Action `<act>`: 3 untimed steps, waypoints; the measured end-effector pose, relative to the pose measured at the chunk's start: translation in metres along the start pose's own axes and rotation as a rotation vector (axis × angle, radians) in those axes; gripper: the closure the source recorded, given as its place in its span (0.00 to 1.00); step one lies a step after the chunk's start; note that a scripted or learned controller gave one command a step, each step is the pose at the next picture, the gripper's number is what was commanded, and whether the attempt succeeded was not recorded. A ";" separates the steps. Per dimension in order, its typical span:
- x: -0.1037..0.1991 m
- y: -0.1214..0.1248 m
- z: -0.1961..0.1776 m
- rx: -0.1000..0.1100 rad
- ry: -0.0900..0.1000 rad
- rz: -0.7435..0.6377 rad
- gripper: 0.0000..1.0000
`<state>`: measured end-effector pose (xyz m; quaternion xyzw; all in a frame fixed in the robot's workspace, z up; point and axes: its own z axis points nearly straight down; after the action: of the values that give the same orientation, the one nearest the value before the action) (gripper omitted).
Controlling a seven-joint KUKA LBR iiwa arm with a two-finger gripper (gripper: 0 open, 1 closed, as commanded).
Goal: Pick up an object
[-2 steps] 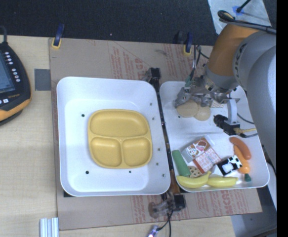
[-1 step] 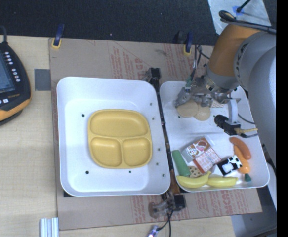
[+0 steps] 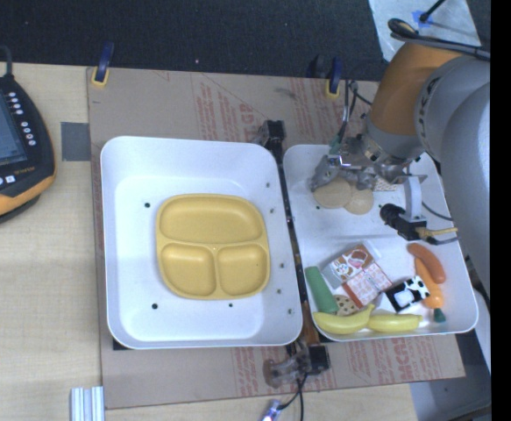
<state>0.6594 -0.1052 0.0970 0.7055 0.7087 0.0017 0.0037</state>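
- You have the gripper (image 3: 347, 175) low over the far end of the right bin (image 3: 303, 235), just above two pale tan rounded pieces (image 3: 344, 198) that lie touching each other on the bin floor.
- You cannot tell from this view whether it is spread or closed, or whether it has anything in it; the metal of the wrist hides the tips, so treat the grasp as unconfirmed.
- The tan pieces look like toy food, perhaps bread rolls or potatoes. Judge them light and hard-shelled, with smooth, curved sides that may squirt out of a pinch. Take one across its narrow width, near the middle, not at the sloping edge.
- Because the two touch, closing on one is likely to nudge the other; come down over the outer one if you can.
- Other candidates lie at the near end of the same bin: a yellow banana (image 3: 366, 323) along the near wall, a green piece (image 3: 320, 290) beside it, a small printed carton (image 3: 358, 272), an orange sausage shape (image 3: 428, 263), and a black-and-white toy (image 3: 408, 295). They are crowded and mostly touching, so a clean grip there is harder.
- The left bin (image 3: 124, 235) holds a yellow divided tray (image 3: 212, 244), wide and flat, a poor fit for a two-finger pinch.
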 end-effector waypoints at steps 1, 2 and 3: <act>0.003 0.000 0.000 0.000 -0.002 0.001 0.00; 0.007 0.000 0.000 0.001 -0.002 0.001 0.00; 0.004 0.000 0.000 0.000 0.001 0.001 0.00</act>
<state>0.6593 -0.1011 0.0968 0.7059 0.7083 0.0021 0.0032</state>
